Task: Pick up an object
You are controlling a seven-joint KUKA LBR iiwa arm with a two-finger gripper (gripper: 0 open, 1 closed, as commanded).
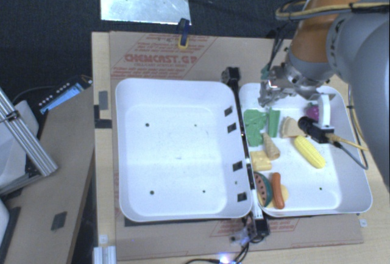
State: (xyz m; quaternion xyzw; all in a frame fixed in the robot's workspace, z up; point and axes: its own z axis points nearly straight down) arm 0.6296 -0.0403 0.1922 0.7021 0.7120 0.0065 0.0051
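Gripper positioned at upper left corner of the right-hand bin, directly above the green toy, with the corn cob, carrot and purple piece scattered nearby; its opening and any hold cannot be determined.

arm: cut by right edge | pincer: blurred, perhaps above green toy

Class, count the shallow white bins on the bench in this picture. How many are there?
2. The left bin takes up the middle of the bench; the right bin sits beside it, holding toy food under the arm.
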